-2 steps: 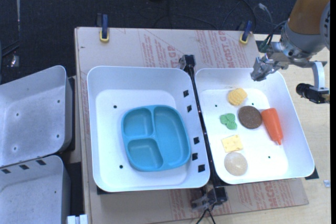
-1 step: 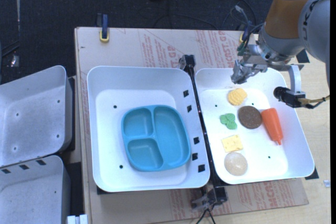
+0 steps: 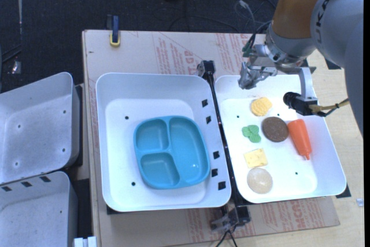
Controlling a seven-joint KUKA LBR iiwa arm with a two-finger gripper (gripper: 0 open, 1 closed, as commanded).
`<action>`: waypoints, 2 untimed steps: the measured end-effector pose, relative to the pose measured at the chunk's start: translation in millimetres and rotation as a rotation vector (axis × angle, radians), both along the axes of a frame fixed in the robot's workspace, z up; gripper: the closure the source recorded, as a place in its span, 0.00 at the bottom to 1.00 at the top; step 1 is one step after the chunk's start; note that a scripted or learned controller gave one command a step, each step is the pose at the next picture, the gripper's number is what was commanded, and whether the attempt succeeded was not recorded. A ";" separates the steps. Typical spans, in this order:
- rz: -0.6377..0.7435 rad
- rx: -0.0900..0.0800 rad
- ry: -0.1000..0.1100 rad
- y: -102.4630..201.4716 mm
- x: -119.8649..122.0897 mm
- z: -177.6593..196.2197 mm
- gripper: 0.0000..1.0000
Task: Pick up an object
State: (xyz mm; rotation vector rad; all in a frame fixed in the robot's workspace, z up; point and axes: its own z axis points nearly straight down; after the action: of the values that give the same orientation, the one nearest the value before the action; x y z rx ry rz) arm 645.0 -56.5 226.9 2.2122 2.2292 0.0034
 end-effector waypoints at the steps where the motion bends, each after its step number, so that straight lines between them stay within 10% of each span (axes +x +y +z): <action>1: 0.000 0.000 0.001 51.4 -7.6 11.5 1.00; 2: 0.000 0.000 0.004 103.0 -19.9 1.2 1.00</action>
State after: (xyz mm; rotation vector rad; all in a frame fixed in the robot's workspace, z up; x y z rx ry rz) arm 625.1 46.4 228.1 2.2148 2.2314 -0.0008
